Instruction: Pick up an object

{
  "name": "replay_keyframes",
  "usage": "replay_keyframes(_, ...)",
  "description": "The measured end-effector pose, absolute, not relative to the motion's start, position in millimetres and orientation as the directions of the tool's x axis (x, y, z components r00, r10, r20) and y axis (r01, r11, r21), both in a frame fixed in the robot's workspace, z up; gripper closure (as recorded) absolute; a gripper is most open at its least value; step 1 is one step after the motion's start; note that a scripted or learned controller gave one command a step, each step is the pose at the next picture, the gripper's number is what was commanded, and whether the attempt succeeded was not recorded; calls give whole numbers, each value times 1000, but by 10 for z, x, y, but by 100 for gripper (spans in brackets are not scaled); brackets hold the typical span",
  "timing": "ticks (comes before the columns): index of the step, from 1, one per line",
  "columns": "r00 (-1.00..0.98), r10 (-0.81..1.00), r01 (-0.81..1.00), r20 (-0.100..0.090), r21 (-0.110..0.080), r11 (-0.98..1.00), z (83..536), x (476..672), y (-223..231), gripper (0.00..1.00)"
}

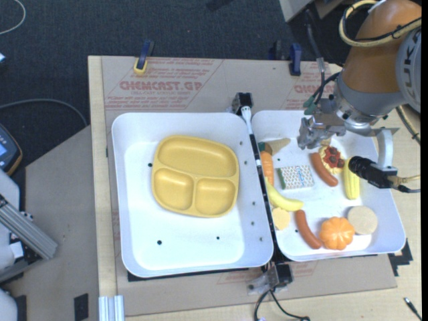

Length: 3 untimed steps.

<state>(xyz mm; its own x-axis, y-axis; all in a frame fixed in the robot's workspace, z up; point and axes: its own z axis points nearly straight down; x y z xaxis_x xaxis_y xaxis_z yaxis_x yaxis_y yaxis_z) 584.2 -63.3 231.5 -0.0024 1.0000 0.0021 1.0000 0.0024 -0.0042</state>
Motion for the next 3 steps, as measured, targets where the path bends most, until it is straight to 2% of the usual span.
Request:
replay_keyframes(1, -2, 1000, 1000, 2, -4, 2, 2251, 5676, -376, 100)
replay_keyframes(2, 1, 1000, 1000, 1, -4, -1, 2162, 5569, -359, 100)
replay_keyframes(3, -1, 1000, 1000, 0, 0, 1, 2149, 5609, -295, 100)
